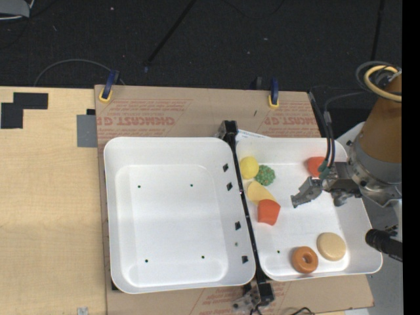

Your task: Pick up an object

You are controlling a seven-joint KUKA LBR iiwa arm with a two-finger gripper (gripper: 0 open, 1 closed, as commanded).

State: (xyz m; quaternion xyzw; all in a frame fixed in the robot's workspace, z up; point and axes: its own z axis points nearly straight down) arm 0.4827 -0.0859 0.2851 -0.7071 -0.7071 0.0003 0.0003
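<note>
The right bin holds several small things. A yellow lemon and a green broccoli piece lie by the divider, with a yellow wedge and a red-orange block just below them. A brown donut and a beige round piece sit near the front edge. A red piece lies at the right, just above my gripper. The gripper hangs over the bin's right-middle floor, open, with bare white floor between its fingers.
The left bin stands beside the right one, parted by a black clip strip. Both rest on a cardboard sheet clamped at the back. The arm's grey and orange body rises at the right edge.
</note>
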